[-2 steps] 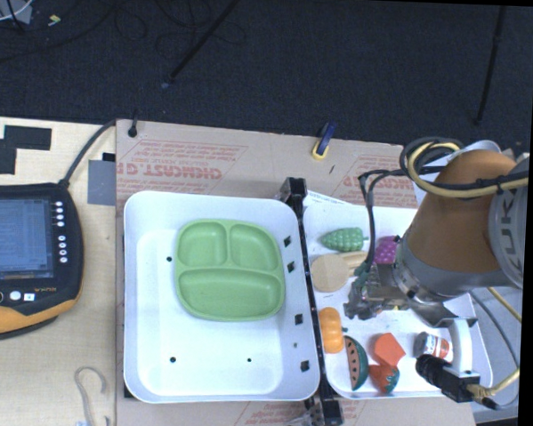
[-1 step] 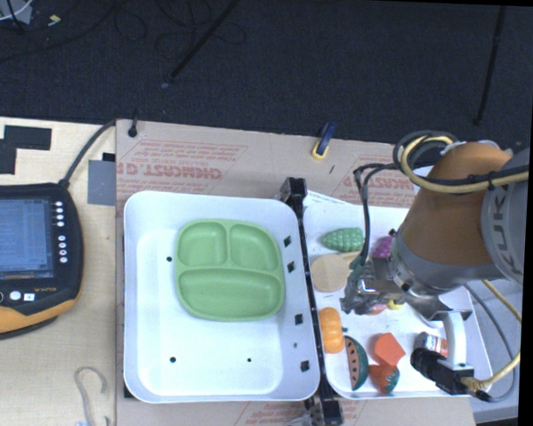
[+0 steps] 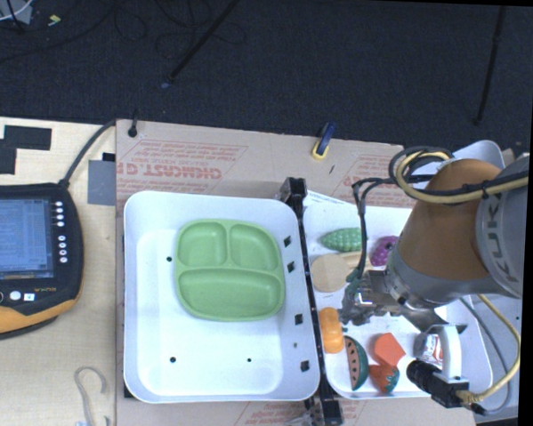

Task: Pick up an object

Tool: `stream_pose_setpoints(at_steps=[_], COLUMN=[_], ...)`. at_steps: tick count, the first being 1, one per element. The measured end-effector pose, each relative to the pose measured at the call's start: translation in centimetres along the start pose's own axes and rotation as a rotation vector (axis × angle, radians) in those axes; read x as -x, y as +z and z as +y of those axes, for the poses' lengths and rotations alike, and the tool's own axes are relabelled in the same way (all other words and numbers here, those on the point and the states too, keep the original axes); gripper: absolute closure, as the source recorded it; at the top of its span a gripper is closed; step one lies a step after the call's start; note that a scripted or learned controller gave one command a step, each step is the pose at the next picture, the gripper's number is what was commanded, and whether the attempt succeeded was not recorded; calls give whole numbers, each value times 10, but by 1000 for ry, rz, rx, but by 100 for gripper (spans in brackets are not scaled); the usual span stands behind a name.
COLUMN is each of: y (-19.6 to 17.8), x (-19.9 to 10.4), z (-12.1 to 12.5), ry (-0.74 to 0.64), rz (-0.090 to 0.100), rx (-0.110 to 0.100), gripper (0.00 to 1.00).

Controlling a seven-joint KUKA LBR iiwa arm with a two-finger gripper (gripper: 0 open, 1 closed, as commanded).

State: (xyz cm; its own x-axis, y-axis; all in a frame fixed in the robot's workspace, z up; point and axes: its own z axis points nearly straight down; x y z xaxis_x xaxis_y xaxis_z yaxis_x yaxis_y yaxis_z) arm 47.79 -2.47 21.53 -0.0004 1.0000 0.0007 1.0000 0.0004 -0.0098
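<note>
Here, gripper (image 3: 361,303): we are seeing it over the right bin (image 3: 483,339); finger state unclear.
Watermelon slice (image 3: 356,363): lying lengthwise, near-to-far.

A dark carpeted floor (image 3: 257,56) fills the far strip, crossed by thin black cables (image 3: 200,39). Nearer lies the pale wood worktop (image 3: 36,365), with a printed cardboard sheet (image 3: 207,164) spread over it. A blue and yellow clamp (image 3: 323,141) grips the sheet's far edge. Well off at the worktop's far end, a tablet-like pendant (image 3: 24,257) glows, a black cord running from it. The light is even and flat.
</note>
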Motion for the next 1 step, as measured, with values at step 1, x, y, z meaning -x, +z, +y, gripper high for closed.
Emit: stream_pose_setpoints(at_steps=[1], y=[-5], x=[5], z=[-1], ry=[0], rz=[0], rx=[4], gripper=[100])
